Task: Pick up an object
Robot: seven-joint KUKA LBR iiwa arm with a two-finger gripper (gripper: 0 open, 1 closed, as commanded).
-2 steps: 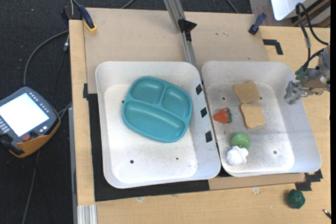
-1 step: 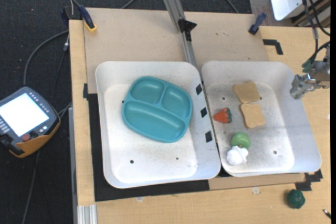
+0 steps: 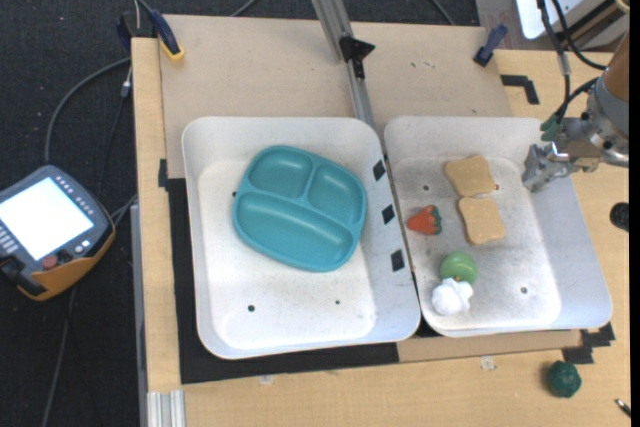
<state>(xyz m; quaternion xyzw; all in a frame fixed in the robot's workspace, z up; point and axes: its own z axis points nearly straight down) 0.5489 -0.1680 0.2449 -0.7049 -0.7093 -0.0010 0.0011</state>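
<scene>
Tool (image 3: 545, 165) at right bin's (image 3: 590, 275) right edge, finger state unclear; I'd go for nearest toast (image 3: 470, 176), centred, straight down, before closing.

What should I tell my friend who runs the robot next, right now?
Gripper: at the right bin's right edge, near the top, carrying nothing that I can see.
In the right bin: two bread slices, a red strawberry, a green ball, a white lump.
Left bin: a blue divided plate.
Outside the bins: a dark green ball on the bench.
Done: nothing picked yet.
Left: grab one object, perhaps the nearest bread.
</scene>
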